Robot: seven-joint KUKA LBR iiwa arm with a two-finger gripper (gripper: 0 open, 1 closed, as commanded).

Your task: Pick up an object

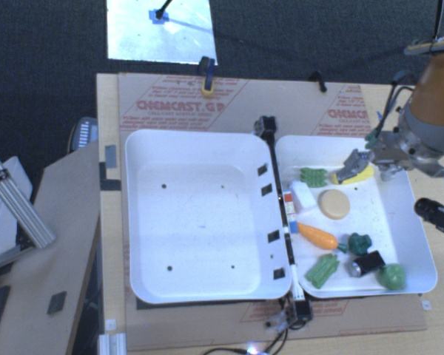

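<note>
The right bin (414, 231) holds several small items. A green toy (313, 176) lies at its back, with a yellow piece (362, 175) beside it. A white block (303, 196), a tan round disc (335, 203) and an orange carrot (317, 236) sit toward the middle. Near the front are a green ridged piece (322, 271), a teal toy (359, 242), a black and silver item (366, 263) and a green ball-like toy (391, 276). My gripper (351, 168) hangs low at the back of this bin, right over the yellow piece and partly hiding it.
The left bin (144, 154) sits beside the right one, with black clips (267, 191) along the shared wall. Both rest on a cardboard sheet (177, 106). A shiny metal plate (159, 21) lies beyond the bench. A black knob (433, 211) juts in at the right.
</note>
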